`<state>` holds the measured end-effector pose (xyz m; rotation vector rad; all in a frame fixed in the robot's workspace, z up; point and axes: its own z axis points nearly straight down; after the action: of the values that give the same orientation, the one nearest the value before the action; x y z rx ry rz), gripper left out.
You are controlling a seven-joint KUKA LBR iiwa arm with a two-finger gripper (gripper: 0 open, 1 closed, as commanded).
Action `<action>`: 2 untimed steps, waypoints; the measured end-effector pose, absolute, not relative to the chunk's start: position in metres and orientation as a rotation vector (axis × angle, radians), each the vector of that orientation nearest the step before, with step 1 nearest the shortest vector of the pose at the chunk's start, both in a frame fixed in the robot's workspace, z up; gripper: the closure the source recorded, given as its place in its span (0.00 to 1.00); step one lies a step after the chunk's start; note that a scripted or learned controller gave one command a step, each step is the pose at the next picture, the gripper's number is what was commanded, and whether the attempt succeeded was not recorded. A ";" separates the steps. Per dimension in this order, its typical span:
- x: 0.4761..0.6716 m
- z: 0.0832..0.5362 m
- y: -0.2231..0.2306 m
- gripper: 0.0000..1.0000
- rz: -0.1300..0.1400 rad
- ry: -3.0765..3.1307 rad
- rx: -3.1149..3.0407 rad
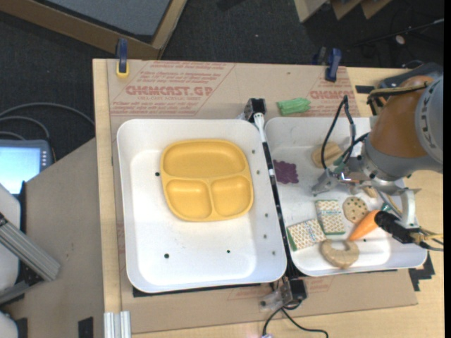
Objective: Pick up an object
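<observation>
Nearest me: bagel (340,253) at the right bin's (303,129) front, carrot (364,225) just behind, long axis slanting up-right. Gripper (350,179) hangs just beyond the cookie (354,206); the carrot lies toward me and a bit right of it. Can't tell finger state, wrist blocks it. Nothing visibly gripped.

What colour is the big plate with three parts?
Yellow: the divided plate sits in the left bin, seen in the camera view.
</observation>
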<state>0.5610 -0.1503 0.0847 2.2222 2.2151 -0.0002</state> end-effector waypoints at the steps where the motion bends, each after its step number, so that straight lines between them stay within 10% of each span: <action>1: 0.594 0.085 -0.102 0.00 0.004 2.224 2.213; 2: 0.579 0.085 -0.163 0.00 -0.001 2.215 2.226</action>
<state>0.5788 -0.1634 0.0849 2.2257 2.2149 -0.0014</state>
